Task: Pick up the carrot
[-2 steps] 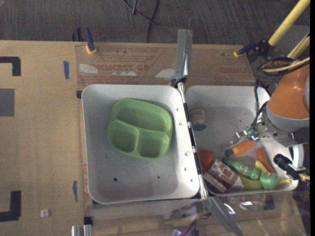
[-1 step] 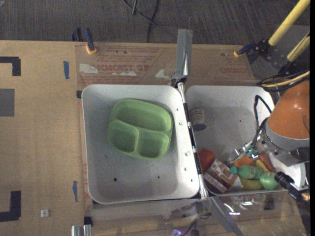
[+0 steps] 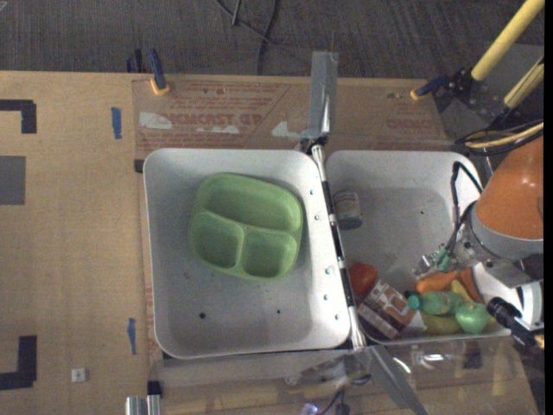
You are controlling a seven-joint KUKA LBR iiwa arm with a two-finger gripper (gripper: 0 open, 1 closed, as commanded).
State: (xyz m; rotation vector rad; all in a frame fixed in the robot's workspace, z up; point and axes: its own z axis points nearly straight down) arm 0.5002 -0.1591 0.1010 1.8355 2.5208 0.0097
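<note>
The carrot (image 3: 438, 281) lies in the right bin (image 3: 397, 180) among crowded toy foods (image 3: 449, 305), so the claw (image 3: 445, 262) hangs just above it, but its opening I cannot tell.

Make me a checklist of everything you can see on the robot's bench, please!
Surface: wooden bench bearing two white bins.
Job's things: carrot in right bin, among the pile.
Clutter: green divided plate in left bin; small can, red item, snack box, green toys in right bin.
Gripper: gripper low over the carrot; grasp unclear.
Cables: black cable on floor.
Surroundings: dark carpet, yellow poles.
</note>
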